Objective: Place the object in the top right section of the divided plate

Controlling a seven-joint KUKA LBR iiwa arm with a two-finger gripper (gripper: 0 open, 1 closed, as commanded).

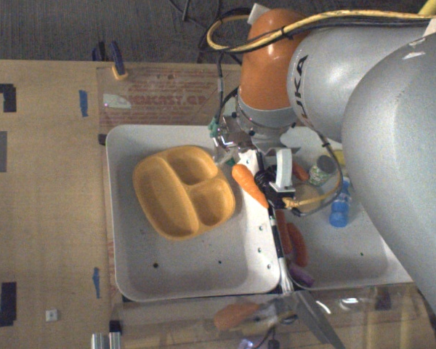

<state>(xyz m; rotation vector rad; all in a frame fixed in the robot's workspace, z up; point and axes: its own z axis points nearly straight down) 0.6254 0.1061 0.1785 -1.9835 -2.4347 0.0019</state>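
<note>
A yellow divided plate (183, 191) lies in the left white bin (196, 275), with three sections. My gripper (229, 151) hangs just off the plate's right rim, beside its upper right section (192, 164). It is shut on the thick end of an orange carrot (250, 187). The carrot slants down and to the right over the divider between the two bins, outside the plate. The arm's orange band (270, 64) and grey body cover much of the right bin.
The right bin (363, 264) holds a blue bottle (339, 209), a small greenish can (321, 171), a red sausage-like piece (296, 243) and a purple item (302, 275). Cables loop around the wrist. The wooden bench (43, 195) spreads to the left.
</note>
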